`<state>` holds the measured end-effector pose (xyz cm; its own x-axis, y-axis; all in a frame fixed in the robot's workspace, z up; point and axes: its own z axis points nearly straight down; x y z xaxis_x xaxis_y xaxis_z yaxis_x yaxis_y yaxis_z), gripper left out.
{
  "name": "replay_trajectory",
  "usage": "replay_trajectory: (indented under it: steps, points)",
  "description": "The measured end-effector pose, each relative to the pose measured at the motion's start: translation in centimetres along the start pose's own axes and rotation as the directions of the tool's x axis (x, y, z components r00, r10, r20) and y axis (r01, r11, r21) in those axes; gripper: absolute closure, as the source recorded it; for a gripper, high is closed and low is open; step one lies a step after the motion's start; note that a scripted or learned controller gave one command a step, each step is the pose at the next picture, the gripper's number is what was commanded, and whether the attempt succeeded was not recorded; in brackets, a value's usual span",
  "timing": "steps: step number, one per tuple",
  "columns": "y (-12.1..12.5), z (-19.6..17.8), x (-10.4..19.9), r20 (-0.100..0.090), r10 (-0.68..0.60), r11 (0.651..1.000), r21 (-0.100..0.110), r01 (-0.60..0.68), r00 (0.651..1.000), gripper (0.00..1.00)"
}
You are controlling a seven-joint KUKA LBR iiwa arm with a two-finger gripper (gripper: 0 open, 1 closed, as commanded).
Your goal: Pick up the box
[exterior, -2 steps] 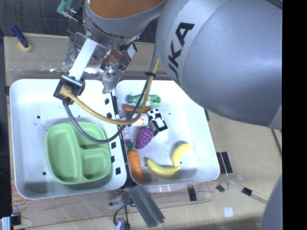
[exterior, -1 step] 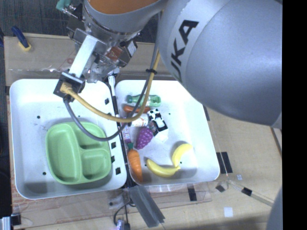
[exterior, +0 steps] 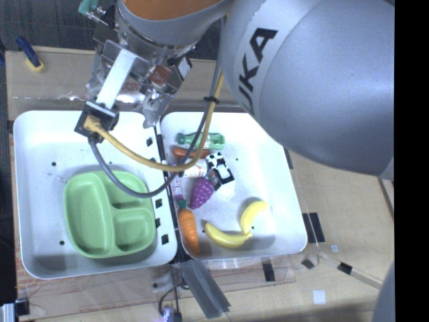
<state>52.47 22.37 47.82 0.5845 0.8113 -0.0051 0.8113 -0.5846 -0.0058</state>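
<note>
The box [exterior: 218, 167] is small, white with black patches, and lies near the middle of the right bin [exterior: 285, 200], wedged among toy food. My gripper [exterior: 151, 115] hangs over the far end of the divider between the two bins, up and left of the box and apart from it. The wrist and its cables hide much of the gripper. Nothing shows in its grasp.
Purple grapes [exterior: 202, 192], a carrot [exterior: 188, 228], two bananas [exterior: 229, 235] and a green bottle [exterior: 199, 139] crowd around the box. The left bin [exterior: 33, 153] bears a green divided tray [exterior: 110, 213]. Yellow and black cables [exterior: 127, 154] droop from the arm across the divider.
</note>
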Motion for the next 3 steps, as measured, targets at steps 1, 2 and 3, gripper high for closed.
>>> replay_trajectory:
  steps: [1, 2, 3]
  points:
    - [-0.18, -0.94, 0.19, 0.0, -0.01, 1.0, 0.001, 0.01, 1.0, 1.0]
    - [-0.21, -0.92, 0.21, 0.0, -0.01, 1.0, 0.001, 0.01, 1.0, 0.0]
    - [-0.39, -1.88, 0.4, -0.001, -0.02, 1.0, 0.001, 0.02, 1.0, 1.0]
